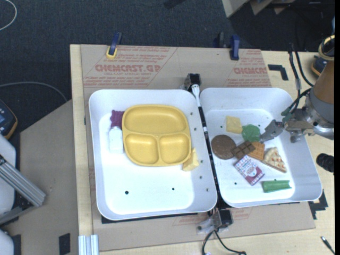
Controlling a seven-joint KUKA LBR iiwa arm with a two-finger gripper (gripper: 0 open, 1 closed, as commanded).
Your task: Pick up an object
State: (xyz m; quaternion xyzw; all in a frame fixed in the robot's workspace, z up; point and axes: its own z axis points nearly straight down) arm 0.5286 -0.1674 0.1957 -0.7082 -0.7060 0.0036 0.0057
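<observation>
The right bin (297,187) holds a cluster of toy foods. There is a pale yellow square (234,124), a green round piece (251,132), a brown disc (223,146) and a dark chocolate bar (243,149). Beside them lie an orange cracker (257,152), a pizza slice (275,160), a pink packet (248,169) and a green pod (275,185). My gripper (268,132) comes in from the right and hangs low over the bin. Its tip is just right of the green piece and above the cracker. Nothing visible is lifted.
The left bin (149,195) carries a yellow divided tray (156,134), a purple item (117,117), a white bottle (115,139) and a small yellow piece (190,162). Clamps (234,47) hold the cardboard base at the back. Cables (295,70) run down at the right.
</observation>
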